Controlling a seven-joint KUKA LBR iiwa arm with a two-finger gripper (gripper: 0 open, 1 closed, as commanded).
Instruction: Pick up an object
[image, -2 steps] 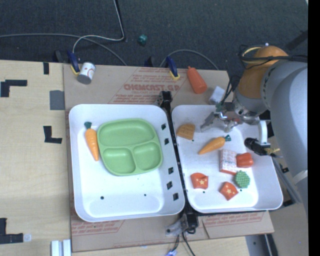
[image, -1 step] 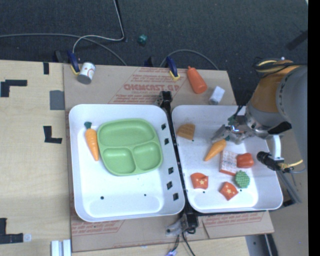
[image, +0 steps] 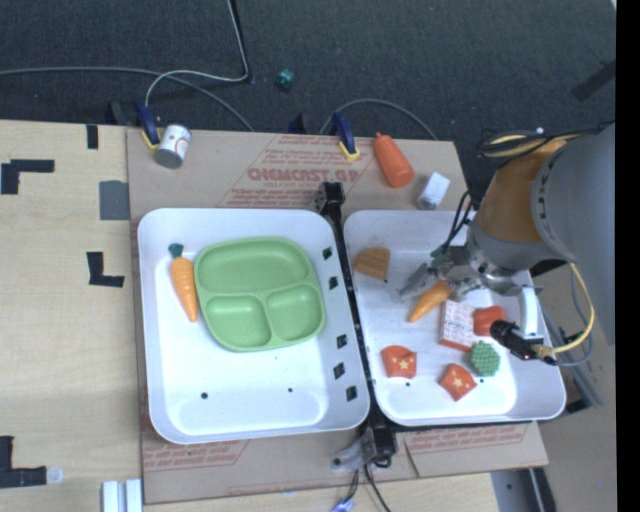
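My gripper (image: 424, 281) hangs low over the right bin (image: 400, 235), near its middle, reaching in from the right under the orange-banded wrist (image: 510, 200). An orange carrot-shaped piece (image: 429, 300) lies just below and against the gripper's tip; whether it is gripped is hidden. A brown block (image: 371, 262) sits to the gripper's left. Near the bin's front are two red pieces (image: 399, 361) (image: 458, 380), a green broccoli-like toy (image: 484, 358), a red-and-white box (image: 456, 323) and a red piece (image: 488, 320).
The left bin (image: 160, 340) holds a green divided plate (image: 260, 292) and a toy carrot (image: 183, 283). Behind the bins on the cardboard lie an orange toy (image: 393, 160), a white cube (image: 434, 189) and a small can (image: 172, 144). Cables trail across the back.
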